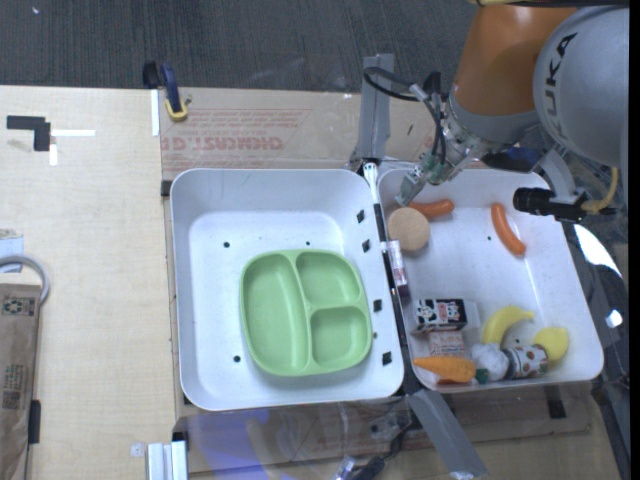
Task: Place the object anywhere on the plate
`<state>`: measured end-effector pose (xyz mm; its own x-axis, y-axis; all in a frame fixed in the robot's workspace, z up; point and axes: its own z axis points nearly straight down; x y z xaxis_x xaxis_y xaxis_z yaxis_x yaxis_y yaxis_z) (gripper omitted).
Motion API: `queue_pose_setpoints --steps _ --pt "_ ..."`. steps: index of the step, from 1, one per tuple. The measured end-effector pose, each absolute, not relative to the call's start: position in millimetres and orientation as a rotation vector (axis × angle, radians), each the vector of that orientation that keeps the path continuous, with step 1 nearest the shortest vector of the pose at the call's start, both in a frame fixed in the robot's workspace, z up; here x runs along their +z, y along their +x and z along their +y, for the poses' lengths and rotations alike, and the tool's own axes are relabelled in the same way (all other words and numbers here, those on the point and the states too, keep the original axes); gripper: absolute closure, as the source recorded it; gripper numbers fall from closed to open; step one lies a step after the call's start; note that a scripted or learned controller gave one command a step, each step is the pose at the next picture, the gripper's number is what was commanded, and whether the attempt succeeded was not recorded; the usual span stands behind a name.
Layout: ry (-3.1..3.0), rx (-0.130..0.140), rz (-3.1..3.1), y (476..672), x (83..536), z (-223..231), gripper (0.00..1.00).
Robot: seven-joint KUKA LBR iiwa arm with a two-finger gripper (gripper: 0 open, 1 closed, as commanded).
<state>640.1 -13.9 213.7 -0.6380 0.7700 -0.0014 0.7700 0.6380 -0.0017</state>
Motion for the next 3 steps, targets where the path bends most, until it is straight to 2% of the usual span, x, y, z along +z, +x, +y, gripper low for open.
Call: queue_pose_setpoints --steps 1,2,3 --pt "1.316 -0.004 2.856 557.4 204.5 35.5 1.0" --pt "0.632 -0.003 3.083 498.4 189.0 90.1 1.0" --pt "0.887 -0.005 3.017 514.7 159.4 195.5 1.0"
